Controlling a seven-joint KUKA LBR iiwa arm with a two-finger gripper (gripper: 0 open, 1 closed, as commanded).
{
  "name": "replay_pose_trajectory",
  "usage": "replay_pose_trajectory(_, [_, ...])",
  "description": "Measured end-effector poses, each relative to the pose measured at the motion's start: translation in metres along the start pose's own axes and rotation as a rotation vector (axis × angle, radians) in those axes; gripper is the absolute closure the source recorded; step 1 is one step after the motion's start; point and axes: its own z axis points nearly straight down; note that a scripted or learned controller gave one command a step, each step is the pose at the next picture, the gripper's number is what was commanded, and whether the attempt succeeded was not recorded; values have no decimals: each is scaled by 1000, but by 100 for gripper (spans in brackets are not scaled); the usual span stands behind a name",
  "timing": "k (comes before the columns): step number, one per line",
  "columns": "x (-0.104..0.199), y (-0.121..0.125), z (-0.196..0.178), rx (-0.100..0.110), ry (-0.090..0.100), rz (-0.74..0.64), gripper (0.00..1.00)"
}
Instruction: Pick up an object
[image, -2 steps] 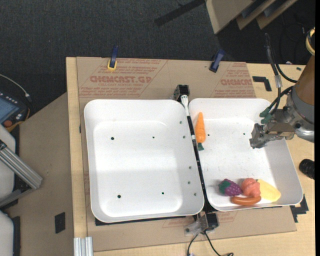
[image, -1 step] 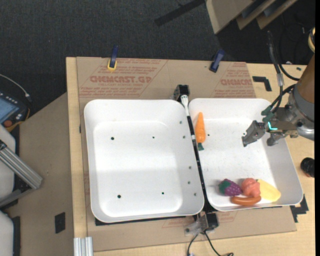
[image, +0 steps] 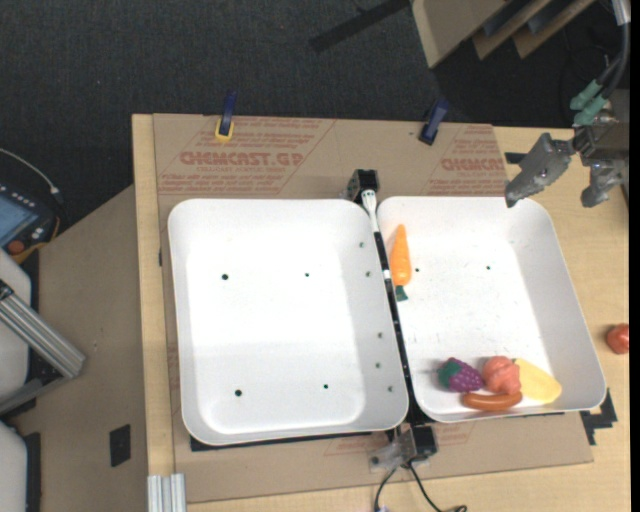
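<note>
My gripper (image: 562, 182) hangs above the far right corner of the right bin (image: 500, 300), its two grey fingers (image: 530, 175) spread open with nothing between them. An orange carrot (image: 400, 254) lies along that bin's left wall, far from the gripper. In the near right corner sit a purple grape bunch (image: 460, 375), a red-orange fruit (image: 503, 372), a yellow piece (image: 541, 383) and a red curved piece (image: 492, 401), bunched together.
The left bin (image: 200, 330) stands beside the right one, with a black divider (image: 385, 290) between them. A small red-orange object (image: 620, 339) lies on the bench outside the right bin's right wall. Blue clamps (image: 433, 121) hold the cardboard at the back.
</note>
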Motion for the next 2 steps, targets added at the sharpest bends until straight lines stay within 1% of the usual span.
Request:
replay_pose_trajectory(1, [-27,-9,246,40,0,10,0])
replay_pose_trajectory(2, [18,-1,100,4,1,1,0])
